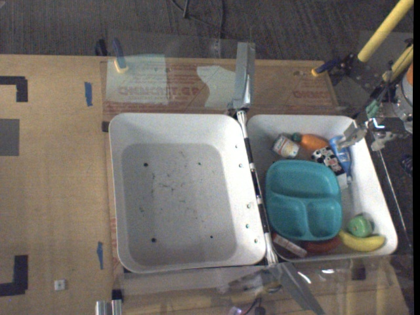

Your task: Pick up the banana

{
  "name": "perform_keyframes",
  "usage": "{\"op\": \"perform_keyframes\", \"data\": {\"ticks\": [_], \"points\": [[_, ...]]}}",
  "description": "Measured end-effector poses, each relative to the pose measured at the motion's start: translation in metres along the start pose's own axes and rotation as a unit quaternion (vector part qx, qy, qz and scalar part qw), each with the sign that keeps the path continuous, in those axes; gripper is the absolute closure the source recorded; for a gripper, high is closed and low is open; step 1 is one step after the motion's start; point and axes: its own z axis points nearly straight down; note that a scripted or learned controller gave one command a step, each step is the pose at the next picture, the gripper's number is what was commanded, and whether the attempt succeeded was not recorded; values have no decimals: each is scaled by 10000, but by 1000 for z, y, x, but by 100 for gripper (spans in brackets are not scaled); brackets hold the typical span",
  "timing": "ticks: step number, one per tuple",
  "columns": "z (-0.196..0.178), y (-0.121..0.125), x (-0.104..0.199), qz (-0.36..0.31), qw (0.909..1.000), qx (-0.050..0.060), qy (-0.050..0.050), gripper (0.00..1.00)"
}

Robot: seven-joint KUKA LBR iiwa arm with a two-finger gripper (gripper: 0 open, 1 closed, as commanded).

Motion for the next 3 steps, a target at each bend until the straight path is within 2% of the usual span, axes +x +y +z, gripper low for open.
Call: {"op": "perform_keyframes", "data": {"ticks": [1,2,3], "points": [[136,-88,4,-935,9956,-4,6,0],[160,-96,-30,-2236,9747,-54,4,0],[160,2,-11,-2102,9776,-3,-57,0]]}}
